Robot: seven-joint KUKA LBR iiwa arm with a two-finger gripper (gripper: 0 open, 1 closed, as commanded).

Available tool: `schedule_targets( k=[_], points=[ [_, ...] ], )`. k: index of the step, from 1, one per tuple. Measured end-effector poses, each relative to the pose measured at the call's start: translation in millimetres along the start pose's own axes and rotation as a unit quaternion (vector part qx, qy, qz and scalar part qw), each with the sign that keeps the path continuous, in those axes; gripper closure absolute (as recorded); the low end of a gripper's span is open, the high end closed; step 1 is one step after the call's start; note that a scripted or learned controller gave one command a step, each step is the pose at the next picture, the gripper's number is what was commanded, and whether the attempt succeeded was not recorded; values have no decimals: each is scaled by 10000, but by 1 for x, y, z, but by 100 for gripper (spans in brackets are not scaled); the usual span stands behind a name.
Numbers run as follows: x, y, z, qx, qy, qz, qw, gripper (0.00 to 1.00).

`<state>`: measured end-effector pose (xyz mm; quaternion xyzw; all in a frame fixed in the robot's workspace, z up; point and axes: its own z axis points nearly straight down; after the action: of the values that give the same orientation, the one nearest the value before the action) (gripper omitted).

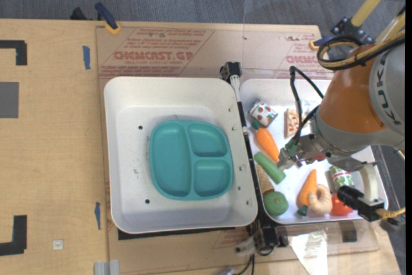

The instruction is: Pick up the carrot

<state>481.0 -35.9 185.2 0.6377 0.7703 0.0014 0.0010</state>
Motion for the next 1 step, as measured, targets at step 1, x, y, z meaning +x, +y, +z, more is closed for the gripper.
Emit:
schedule_targets(
  k=[1],
  points=[
    [88, 21, -103, -2, -6, -1192, 9929, 100]
  ],
)
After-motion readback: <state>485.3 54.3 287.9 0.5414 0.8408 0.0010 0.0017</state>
